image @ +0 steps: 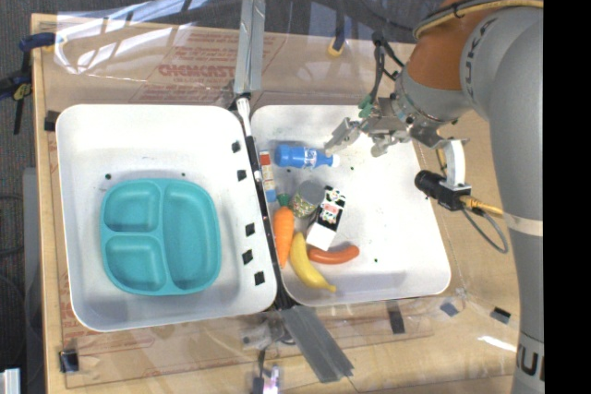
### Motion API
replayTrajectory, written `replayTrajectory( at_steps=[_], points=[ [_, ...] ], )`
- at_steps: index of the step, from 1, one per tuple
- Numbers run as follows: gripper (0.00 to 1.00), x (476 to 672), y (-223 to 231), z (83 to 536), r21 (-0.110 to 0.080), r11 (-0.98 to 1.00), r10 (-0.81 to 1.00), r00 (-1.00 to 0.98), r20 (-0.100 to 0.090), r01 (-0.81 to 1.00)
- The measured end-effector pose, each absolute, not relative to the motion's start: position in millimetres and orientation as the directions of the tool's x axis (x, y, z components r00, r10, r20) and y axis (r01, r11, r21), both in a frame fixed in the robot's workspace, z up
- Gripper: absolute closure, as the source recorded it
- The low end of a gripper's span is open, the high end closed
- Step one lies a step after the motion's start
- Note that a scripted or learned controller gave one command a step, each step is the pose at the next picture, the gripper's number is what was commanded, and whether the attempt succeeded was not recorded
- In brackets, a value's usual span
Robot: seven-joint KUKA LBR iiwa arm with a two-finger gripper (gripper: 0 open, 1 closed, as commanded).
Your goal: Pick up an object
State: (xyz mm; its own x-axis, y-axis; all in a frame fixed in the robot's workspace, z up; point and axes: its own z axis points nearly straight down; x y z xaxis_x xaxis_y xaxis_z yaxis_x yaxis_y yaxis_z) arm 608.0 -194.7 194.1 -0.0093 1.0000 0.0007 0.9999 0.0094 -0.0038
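Camera view: two white bins are being seen side by side on the bench. The left bin [83,291] is carrying a teal divided tray [162,234]. The right bin [420,249] is holding the candidate objects, which are bunched against its left wall: a blue bottle [301,156], a carrot [283,232], a banana [307,265], a red sausage-shaped item [334,254] and a small black-and-white box [327,217]. No object is being lifted yet.

Risk, as judged: the items are lying touching or overlapping one another and close to the dividing wall, so a descent there is likely to be blocked by a neighbour, or a finger may be struck against the wall. The bottle is lying on its side and may be rolled away when pinched.

Claw: the gripper [362,137] is being held over the upper part of the right bin, just to the right of the bottle's cap. Its fingers [338,136] are being shown spread moderately apart, with nothing between them. Contact with the bottle cannot be confirmed.
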Motion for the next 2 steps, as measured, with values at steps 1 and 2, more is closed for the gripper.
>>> replayTrajectory(
  at_steps=[1,2],
  points=[
    [0.00,576.4,-182,92,-0.003,0.120,0.993,-0.120,0.000,0.993],
    [1.00,576.7,-183,102,-0.004,0.123,0.992,-0.123,0.000,0.992]
  ],
)
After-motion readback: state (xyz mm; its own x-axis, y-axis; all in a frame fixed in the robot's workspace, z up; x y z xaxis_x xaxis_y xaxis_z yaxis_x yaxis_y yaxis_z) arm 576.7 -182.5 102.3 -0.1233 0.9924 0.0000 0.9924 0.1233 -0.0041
